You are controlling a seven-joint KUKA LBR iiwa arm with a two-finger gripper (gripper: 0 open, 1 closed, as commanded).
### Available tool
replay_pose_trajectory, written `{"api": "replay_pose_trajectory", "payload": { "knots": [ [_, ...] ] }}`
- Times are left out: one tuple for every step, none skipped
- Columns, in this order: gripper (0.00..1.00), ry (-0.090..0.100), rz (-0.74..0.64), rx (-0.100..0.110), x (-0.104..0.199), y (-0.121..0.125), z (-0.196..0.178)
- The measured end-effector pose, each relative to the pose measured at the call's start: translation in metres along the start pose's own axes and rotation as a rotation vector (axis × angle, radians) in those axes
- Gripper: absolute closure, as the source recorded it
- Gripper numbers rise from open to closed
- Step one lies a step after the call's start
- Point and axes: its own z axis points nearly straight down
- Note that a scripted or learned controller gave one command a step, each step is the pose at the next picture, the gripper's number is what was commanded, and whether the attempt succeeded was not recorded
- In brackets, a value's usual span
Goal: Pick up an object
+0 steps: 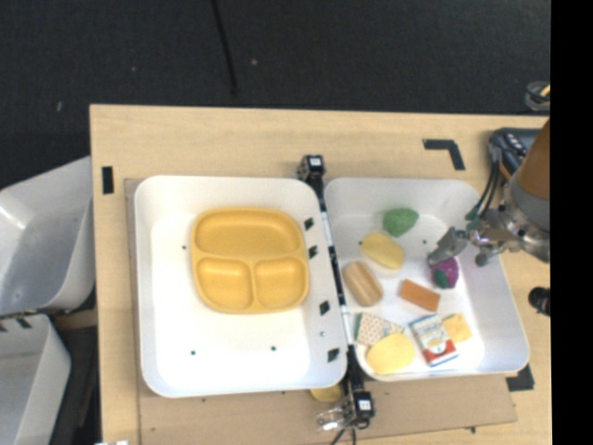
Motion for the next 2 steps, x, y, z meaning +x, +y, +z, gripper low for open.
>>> {"api": "replay_pose_trajectory", "payload": {
  "knots": [
    [0.0,-0.001,0.004,-0.001,-0.032,-0.008,0.108],
    [0.0,-0.001,-0.007,-0.01,0.05,0.055,0.102]
  ]
}}
